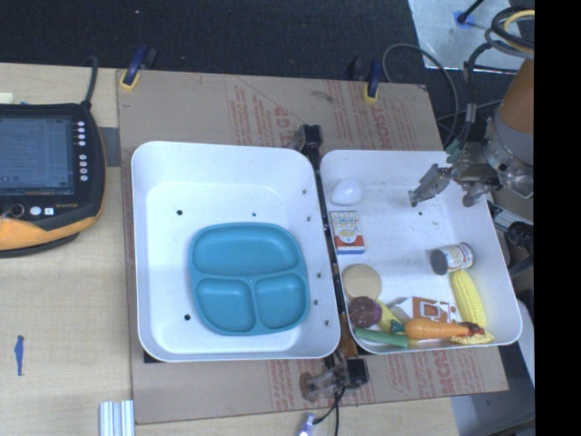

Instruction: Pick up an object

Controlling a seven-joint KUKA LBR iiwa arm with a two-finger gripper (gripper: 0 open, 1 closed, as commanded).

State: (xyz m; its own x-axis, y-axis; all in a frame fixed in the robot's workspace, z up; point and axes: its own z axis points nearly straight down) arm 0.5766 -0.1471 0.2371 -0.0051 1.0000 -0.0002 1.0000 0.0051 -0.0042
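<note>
Reaching in from the right edge, the arm (513,107) shows only its last stretch: an orange band and grey wrist, with cables looping behind it. The gripper (449,187) hangs over the far right corner of the right bin (399,166), tilted so that its two fingers (425,189) splay toward the bin floor. They stand apart with nothing between them, though the right-hand finger is partly lost against the wrist housing, so how wide the gap is remains hard to judge.

Most of the arm is cut off by the frame, and whether the fingertips touch the bin floor or hover above it cannot be told from this slant.

Objects that could be picked lie in the right bin, none of them touching the gripper. A white rounded piece (346,192) sits near the far left corner, with a small printed carton (347,229) just beside it toward the viewer. A small can (452,259) lies on its side nearer the middle, below the gripper. An ear of corn (468,300) rests along the right wall. At the near edge a tan round item (360,280), a dark red round one (366,312), a carrot (436,330) and some green and yellow pieces crowd together, overlapping so that their outlines are hard to separate; a flat printed card beneath them is mostly hidden.

The left bin (163,180) holds a blue divided tray (247,275). A handheld control tablet (45,175) lies on the bench at the far left, cut off by the frame.
</note>
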